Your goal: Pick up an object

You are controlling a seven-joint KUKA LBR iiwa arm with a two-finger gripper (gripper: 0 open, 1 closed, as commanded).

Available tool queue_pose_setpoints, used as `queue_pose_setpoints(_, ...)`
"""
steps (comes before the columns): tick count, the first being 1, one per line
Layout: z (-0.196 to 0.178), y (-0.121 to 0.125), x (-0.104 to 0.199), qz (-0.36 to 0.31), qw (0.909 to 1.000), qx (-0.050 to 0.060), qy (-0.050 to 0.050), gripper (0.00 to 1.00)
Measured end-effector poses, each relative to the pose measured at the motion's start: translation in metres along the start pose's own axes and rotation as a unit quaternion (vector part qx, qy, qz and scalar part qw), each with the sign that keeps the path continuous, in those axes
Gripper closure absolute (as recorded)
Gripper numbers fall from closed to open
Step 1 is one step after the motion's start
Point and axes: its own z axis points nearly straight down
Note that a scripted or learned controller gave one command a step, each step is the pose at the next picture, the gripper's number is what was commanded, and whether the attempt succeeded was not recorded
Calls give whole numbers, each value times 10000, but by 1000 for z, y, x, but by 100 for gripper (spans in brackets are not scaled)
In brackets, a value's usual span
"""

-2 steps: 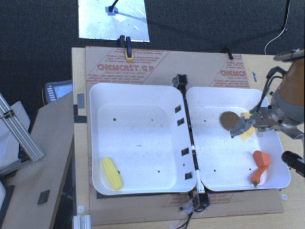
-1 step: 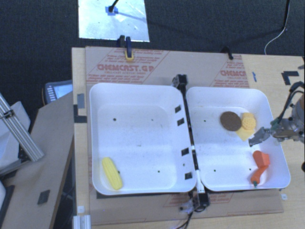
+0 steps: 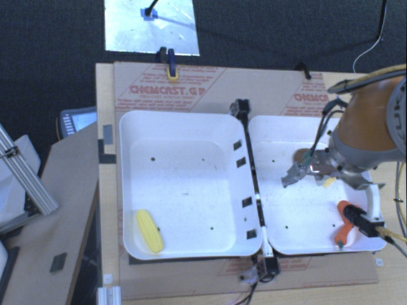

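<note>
A ridged yellow corn cob (image 3: 149, 230) lies near the front-left corner of the left bin (image 3: 181, 122), a shallow white plastic tray with rounded corners and broad bare floor behind it. In the right bin (image 3: 273, 127), an orange carrot-shaped piece (image 3: 344, 224) rests against the front-right wall, partly under black hardware. Farther back, the grey gripper (image 3: 294, 175) hangs low over mid-floor; how far it is open cannot be told, and nothing shows in its grasp. A small pale-yellow piece (image 3: 329, 182) lies just beside it.
</note>
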Motion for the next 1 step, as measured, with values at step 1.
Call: queue_pose_setpoints(1,-13,0,-7,55,10000,-20,-23,100)
